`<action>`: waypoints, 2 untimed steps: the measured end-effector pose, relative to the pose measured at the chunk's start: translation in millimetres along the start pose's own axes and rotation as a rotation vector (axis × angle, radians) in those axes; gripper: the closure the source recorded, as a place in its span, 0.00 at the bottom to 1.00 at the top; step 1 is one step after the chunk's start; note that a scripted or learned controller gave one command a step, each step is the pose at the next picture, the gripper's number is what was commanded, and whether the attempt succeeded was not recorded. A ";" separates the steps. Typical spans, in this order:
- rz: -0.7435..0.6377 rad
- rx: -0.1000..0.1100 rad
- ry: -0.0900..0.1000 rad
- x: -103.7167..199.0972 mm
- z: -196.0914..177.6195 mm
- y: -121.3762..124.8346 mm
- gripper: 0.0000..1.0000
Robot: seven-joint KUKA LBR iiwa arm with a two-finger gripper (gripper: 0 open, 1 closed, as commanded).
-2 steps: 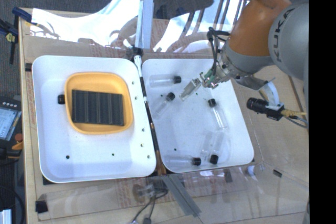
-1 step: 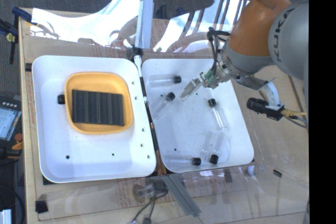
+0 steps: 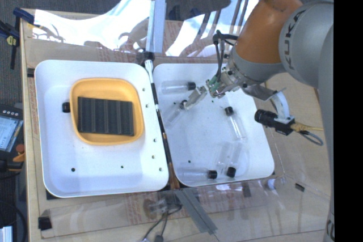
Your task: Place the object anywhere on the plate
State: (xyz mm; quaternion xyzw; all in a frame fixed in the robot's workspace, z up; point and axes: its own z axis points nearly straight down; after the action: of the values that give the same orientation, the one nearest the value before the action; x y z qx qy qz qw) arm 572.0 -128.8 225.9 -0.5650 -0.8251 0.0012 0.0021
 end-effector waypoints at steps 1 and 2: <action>0.000 0.000 0.000 -0.2 -0.1 -0.1 0.00; 0.040 0.001 0.001 26.5 -8.2 5.7 0.00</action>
State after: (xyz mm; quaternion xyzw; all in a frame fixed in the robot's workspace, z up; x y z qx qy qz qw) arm 567.8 -102.0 234.1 -0.5813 -0.8137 0.0015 0.0027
